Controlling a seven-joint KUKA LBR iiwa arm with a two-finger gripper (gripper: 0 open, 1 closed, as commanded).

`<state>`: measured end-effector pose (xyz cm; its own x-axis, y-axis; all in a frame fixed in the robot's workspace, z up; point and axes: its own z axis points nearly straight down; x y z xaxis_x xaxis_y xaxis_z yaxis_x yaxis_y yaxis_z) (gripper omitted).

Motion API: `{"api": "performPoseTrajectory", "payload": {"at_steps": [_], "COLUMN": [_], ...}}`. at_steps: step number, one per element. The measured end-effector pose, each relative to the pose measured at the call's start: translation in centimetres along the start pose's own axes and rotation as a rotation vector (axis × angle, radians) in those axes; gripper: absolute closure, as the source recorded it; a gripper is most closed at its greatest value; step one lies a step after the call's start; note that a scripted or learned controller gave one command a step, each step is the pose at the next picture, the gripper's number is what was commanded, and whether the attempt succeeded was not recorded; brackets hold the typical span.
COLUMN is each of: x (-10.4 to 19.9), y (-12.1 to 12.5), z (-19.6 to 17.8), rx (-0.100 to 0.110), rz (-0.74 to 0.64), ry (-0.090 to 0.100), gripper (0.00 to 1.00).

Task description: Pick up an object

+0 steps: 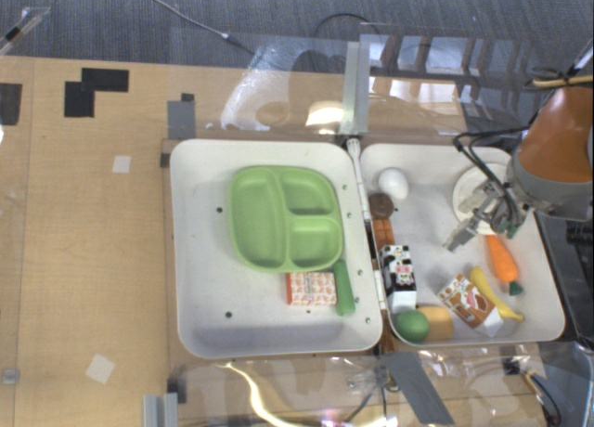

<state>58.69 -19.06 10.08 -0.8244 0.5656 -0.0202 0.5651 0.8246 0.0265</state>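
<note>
My gripper [469, 219] hangs over the right bin [427, 230], in its right half, with its fingers apart and nothing between them. Just to its right lies an orange carrot [502, 260]. Below that sit a yellow banana [492, 293] and a red and white box [467, 303]. A white dish [467, 195] lies partly under the gripper. Along the bin's left wall are a white egg [393, 182], a brown round piece [380, 204], a black and white carton [399, 272], a green fruit [411, 325] and a tan roll [437, 321].
The left bin [200, 258] holds a green divided plate [286, 216], a red and white packet [311, 288] and a green stick [344, 288]. A metal post [356, 91] rises at the back between the bins. Wooden bench lies to the left.
</note>
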Motion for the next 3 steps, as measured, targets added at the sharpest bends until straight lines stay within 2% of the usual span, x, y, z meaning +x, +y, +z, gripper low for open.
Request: {"api": "performPoseTrajectory", "payload": {"at_steps": [2, 3], "x": [1.23, 1.13], "y": [-0.73, -0.92], "z": [-0.07, -0.08], "rx": [-0.003, -0.002], "rz": [0.11, 0.111], "ry": [-0.008, -0.009], "gripper": [0.0, 0.0]}}
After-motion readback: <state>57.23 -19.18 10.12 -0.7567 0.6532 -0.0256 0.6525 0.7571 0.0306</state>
